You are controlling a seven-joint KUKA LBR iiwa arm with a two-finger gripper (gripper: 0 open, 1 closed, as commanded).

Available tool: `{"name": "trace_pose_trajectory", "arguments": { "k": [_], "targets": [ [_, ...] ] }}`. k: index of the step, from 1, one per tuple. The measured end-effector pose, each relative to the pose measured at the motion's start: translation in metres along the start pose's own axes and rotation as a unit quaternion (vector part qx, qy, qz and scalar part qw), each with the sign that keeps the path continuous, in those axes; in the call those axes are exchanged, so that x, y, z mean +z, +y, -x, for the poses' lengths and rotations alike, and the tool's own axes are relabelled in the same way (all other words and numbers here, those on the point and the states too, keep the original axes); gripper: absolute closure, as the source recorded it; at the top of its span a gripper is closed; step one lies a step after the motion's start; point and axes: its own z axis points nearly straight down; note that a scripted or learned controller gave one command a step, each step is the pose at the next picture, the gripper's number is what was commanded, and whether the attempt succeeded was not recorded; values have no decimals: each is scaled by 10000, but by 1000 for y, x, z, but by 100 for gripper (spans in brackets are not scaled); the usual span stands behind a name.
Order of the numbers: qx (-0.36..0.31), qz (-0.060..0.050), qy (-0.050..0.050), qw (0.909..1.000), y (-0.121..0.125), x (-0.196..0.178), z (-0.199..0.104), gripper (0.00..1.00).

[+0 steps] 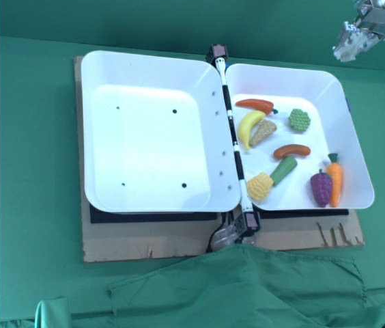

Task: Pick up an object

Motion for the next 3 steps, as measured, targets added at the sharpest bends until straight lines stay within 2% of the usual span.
{"name": "trace_pose_trajectory", "arguments": {
  "k": [1,2,3],
  "targets": [
    [-22,-12,18,10000,-3,-28,-2,100],
    [-35,7,5,10000,38,-68,-3,100],
    [-9,-66,34,10000,-32,-30,-1,100]
  ]
}}
